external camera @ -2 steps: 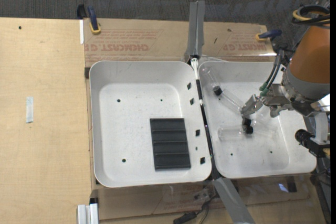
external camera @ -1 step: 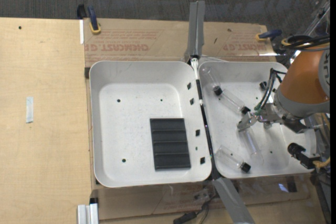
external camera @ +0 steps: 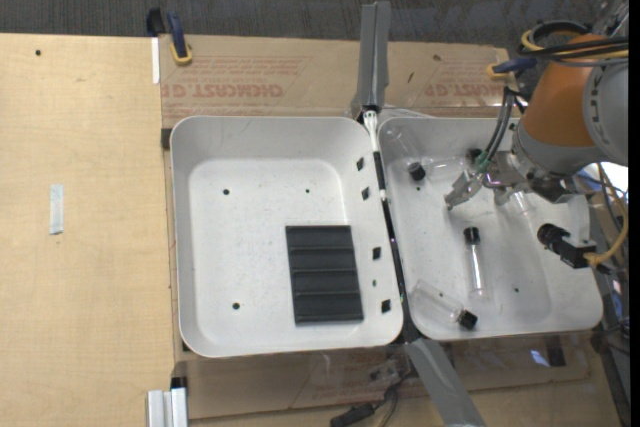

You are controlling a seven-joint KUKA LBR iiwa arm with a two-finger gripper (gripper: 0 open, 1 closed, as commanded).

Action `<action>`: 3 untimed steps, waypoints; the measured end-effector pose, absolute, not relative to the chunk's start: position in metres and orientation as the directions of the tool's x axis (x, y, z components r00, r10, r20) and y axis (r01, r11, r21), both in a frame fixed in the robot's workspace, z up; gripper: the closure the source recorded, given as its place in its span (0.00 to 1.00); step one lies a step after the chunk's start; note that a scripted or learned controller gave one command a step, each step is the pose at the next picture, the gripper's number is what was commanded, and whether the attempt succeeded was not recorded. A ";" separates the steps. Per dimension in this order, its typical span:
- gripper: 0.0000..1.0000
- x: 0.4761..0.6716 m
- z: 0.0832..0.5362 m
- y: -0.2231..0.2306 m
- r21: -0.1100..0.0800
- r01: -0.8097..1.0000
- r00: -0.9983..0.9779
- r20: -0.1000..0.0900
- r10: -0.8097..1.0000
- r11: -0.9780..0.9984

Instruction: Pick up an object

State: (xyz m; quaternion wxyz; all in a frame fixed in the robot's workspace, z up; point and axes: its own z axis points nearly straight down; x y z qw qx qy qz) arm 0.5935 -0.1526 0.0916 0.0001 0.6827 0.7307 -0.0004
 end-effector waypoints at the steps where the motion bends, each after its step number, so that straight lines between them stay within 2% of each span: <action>1: 0.00 0.646 0.091 -0.189 -0.002 0.999 -0.053 0.025 0.998 0.053; 2: 1.00 0.642 0.102 -0.209 0.001 0.999 -0.035 -0.001 0.999 0.035; 3: 0.00 0.642 0.102 -0.209 0.001 0.999 -0.035 -0.001 0.999 0.035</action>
